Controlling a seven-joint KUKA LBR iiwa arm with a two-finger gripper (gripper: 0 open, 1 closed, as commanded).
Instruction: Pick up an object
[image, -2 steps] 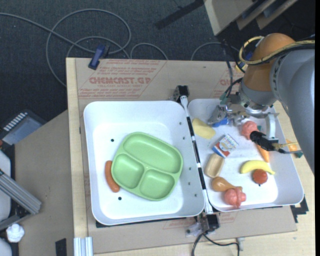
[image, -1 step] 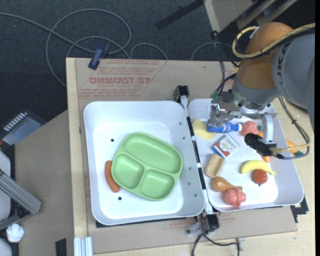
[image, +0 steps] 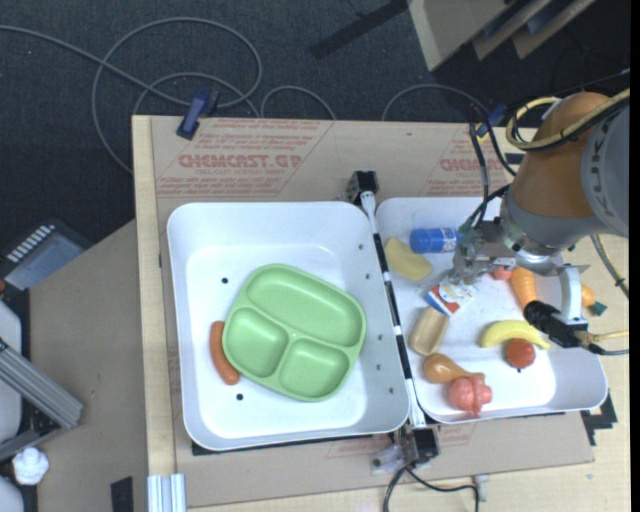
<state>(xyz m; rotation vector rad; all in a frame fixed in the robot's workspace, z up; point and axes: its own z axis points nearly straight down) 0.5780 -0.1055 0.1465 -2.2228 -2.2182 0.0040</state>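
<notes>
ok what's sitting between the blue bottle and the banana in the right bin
In the camera view, a small red, white and blue packet lies between the blue bottle and the banana, with the gripper directly above it.

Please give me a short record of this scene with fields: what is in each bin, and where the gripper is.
left bin: green plastic divided tray; orange sausage-shaped toy beside its left edge
right bin: blue bottle, pale yellow block, tan cylinder, yellow banana, red tomato, orange carrot, pink toy
gripper: low over the right bin, above a small white, red and blue package
</notes>
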